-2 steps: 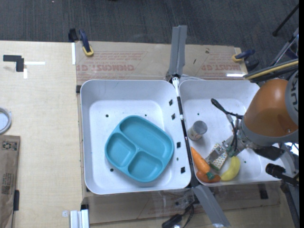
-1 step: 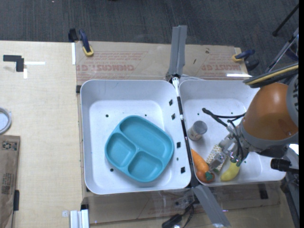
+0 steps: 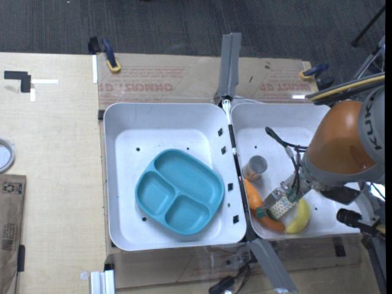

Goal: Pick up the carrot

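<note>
The carrot [image 3: 252, 195] is an orange piece lying along the left wall of the right bin [image 3: 278, 122], near its front. My gripper [image 3: 277, 206] hangs low just right of the carrot, over a small green bit [image 3: 261, 212] at the carrot's near end. The arm's orange band [image 3: 340, 141] looms above it and hides part of the bin floor. I cannot make out whether the gripper touches the carrot.
A yellow banana [image 3: 299, 217] and an orange-red item [image 3: 272, 224] lie at the right bin's front, close under the gripper. A small grey cup [image 3: 256, 166] stands behind the carrot. The left bin [image 3: 122, 127] holds a blue divided plate [image 3: 179, 192].
</note>
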You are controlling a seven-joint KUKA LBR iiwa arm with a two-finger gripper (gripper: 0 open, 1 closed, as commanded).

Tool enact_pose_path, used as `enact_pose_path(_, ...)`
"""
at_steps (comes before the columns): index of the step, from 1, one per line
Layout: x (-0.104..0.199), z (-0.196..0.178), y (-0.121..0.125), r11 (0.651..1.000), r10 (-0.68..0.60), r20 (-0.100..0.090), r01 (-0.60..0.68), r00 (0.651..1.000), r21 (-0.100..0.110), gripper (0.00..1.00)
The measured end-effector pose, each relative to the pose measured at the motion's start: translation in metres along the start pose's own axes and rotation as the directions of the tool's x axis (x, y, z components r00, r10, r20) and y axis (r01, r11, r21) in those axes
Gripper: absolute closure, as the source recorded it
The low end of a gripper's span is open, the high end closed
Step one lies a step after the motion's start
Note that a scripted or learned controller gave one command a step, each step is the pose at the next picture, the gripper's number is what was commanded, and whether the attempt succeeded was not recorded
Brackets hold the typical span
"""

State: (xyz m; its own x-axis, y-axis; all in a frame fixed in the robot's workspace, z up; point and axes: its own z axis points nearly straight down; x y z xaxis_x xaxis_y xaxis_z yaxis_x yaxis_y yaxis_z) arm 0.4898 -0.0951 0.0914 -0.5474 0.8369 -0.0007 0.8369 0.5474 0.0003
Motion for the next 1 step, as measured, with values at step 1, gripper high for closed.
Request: enact_pose_path(1, -0.0323, 0.0, 0.0395, 0.996, -0.089, 0.001, 0.089, 0.996, 0.0, 0.0)
